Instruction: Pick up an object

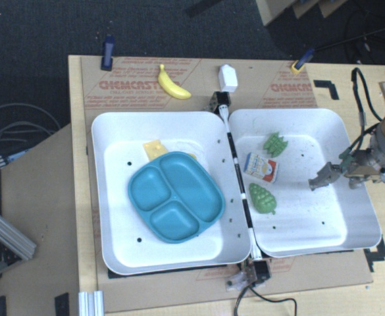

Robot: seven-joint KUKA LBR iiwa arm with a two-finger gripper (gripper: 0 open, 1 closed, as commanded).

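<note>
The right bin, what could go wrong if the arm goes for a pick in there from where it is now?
1. The small carton and the two green toys lie close together in the right bin, so a descent may nudge a neighbour.
2. They sit near the divider, which could block a finger.
3. The end effector is off to their right, so it must travel first.

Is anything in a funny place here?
Yes. The yellow banana lies on the bench behind the left bin, outside both bins. A yellow piece is partly tucked under the blue divided plate.
</note>
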